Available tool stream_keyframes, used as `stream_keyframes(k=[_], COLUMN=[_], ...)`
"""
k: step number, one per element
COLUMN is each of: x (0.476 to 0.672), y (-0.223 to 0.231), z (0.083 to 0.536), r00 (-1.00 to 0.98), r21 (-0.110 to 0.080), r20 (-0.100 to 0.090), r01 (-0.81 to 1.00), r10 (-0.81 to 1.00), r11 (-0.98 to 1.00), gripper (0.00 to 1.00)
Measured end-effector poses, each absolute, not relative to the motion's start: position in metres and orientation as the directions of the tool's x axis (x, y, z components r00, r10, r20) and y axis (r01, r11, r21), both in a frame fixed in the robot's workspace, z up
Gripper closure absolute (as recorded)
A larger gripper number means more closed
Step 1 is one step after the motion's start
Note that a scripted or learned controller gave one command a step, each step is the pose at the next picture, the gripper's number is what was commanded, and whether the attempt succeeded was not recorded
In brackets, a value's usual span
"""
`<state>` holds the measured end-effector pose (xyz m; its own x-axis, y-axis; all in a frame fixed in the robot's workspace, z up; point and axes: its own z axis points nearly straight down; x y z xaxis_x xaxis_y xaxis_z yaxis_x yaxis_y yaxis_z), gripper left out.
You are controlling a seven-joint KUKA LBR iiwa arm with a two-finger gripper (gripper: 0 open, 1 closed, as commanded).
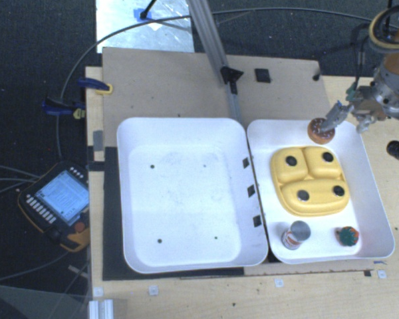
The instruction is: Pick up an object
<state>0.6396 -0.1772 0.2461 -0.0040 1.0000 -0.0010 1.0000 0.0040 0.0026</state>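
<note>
The right bin (372, 198) holds a large yellow moulded piece (310, 180) with several black dots. A small brown round object (320, 131) lies at that bin's far edge. A grey and red cylinder (295, 234) and a small green and orange object (347, 235) lie near its front edge. My gripper (344, 123) hangs over the bin's far right corner, open. Its left finger (335, 115) slants down to the brown round object and its tip overlaps it. Nothing sits between the fingers.
The left bin (179, 198) lies beside the right one with black clips (251, 191) along the shared wall. A metal pole (209, 32) crosses the back of the bench. A teach pendant (56, 201) and cables lie on the floor at left.
</note>
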Motion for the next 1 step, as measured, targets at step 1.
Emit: stream_keyframes(k=[1], x=[0.6318], y=[-0.1778], z=[0.1874], r00=[-0.002], r21=[-0.002], r20=[0.000], r01=[1.000], r10=[1.000], r11=[0.002], gripper=[0.00])
